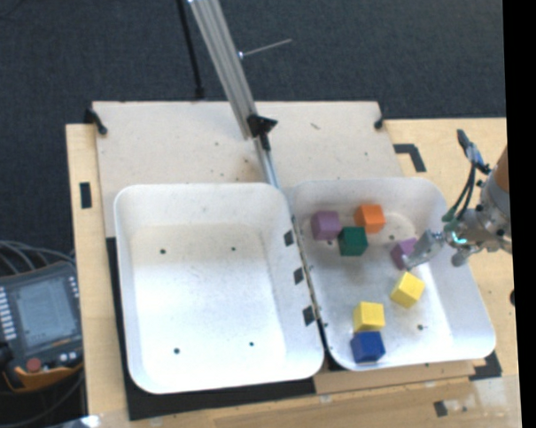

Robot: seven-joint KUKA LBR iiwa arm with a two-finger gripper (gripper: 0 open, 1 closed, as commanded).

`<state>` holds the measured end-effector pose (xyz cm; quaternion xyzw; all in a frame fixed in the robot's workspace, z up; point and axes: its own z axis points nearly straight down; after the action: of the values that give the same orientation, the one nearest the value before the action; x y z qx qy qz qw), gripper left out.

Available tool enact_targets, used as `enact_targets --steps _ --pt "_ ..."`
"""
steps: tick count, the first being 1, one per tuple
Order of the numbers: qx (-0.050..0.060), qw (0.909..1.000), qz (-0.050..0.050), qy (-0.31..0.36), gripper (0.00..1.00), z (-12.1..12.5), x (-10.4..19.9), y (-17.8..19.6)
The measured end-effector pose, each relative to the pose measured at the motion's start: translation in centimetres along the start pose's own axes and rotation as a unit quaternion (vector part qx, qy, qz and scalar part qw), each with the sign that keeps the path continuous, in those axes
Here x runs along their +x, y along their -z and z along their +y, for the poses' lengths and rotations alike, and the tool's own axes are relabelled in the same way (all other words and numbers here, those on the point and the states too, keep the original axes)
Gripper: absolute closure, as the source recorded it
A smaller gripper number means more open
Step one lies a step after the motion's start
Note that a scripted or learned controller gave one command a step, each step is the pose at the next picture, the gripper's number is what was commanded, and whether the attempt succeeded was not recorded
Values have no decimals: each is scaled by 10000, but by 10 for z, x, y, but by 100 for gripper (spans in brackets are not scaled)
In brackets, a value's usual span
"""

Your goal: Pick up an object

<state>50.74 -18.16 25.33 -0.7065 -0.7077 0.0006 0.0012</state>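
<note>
Reaching for the purple block near the right wall of the right bin, I have my gripper right at it, a grey finger lying against its right face. Whether my jaws are spread around the block or merely beside it I cannot tell from this slanted view, nor how far apart they stand; nothing shows clearly between them, so I claim no hold.

To do this well, I judge I should centre over the block before closing, so one finger goes down each side and not on top of it. The block seems tilted or partly hidden by my finger, so a square approach matters; a glancing touch would likely push it toward the bin wall.

Around it, the yellow block lies just below and near, close enough that a wide-spread finger might nudge it. The green block, the orange block and a second purple block cluster to the left, a little apart. Another yellow block touches the blue block near the front edge, well away from my work. The left bin sits alongside.
</note>
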Motion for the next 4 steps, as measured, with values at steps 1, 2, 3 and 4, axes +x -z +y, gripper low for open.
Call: enact_targets --steps 1,2,3,4 --pt "-24 10000 -7 -4 0 1 0 2" --pt "4 10000 -8 -18 0 6 -3 -42" --pt "8 10000 -7 -17 0 13 -1 -101" --pt "-37 10000 -12 2 0 15 -2 -130"
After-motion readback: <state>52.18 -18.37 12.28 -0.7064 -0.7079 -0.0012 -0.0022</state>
